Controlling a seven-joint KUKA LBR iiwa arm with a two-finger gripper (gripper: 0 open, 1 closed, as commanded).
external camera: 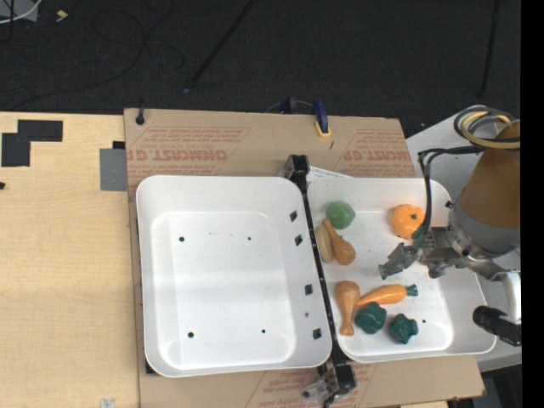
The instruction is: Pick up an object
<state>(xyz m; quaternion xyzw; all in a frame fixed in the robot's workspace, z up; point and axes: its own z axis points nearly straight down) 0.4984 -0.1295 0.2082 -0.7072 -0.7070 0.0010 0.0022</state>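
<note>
Brown cardboard [255,147] under bins, red print upside-down, illegible; gripper [406,260] above carrot [384,295], jaws apart, holding nothing.

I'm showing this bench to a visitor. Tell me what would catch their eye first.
The bright toy food clustered in the right bin stands out: an orange fruit and a green ball near the back, a carrot toward the front. The grey and orange arm reaches in from the right, its hand hovering above the carrot. Beside it, the left bin is a plain white expanse.
</note>
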